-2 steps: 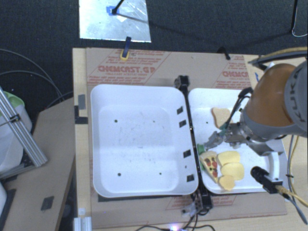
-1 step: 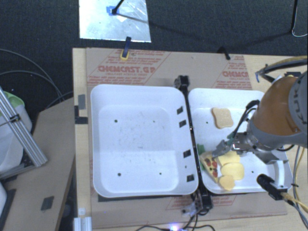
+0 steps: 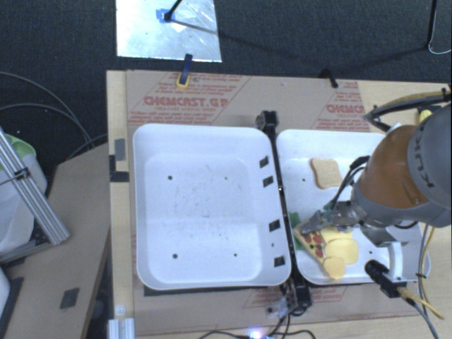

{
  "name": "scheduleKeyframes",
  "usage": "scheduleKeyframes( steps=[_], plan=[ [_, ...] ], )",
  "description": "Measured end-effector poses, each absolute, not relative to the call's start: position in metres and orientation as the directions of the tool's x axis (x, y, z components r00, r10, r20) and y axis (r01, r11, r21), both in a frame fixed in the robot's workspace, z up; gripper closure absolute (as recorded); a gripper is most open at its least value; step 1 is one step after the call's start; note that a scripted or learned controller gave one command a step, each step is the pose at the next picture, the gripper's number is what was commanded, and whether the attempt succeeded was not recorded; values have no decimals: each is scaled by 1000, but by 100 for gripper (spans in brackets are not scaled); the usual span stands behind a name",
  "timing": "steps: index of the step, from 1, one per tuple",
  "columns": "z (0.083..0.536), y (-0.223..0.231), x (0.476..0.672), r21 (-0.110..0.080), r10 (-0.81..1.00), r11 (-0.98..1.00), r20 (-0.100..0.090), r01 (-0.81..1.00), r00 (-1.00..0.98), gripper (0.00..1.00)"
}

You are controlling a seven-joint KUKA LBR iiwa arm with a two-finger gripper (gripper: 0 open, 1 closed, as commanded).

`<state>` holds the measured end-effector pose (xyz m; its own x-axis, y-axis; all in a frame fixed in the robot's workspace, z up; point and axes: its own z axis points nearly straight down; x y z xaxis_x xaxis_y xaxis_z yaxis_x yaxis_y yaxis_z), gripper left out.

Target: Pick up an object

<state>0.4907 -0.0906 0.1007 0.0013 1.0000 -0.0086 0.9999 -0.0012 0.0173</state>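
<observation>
From my overhead camera I see a brown board surface printed with red lettering, set on dark carpet, and a shiny metal sheet lies on the floor beyond it. Two white bins sit side by side on the board. The arm comes in from the right, its orange band over the right bin. The claw is low in that bin near its left wall, and I cannot tell whether it is open, closed or gripping anything. Right under and just in front of the claw lies a pizza slice, with yellow pieces touching it on the near side. A slice of toast lies beyond the claw, apart from it. The left bin is across the divider from the claw.
</observation>
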Motion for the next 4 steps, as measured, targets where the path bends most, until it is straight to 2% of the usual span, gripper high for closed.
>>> scheduleKeyframes(
  steps=[1,2,3,4],
  plan=[
    [110,-89,491,14,1000,0,-4,1000,0,100],
    [283,-38,489,18,1000,11,1,1000,-11,100],
    [358,17,493,11,1000,12,2,1000,-12,100],
    [316,12,487,0,1000,1,0,1000,-1,100]
  ],
)
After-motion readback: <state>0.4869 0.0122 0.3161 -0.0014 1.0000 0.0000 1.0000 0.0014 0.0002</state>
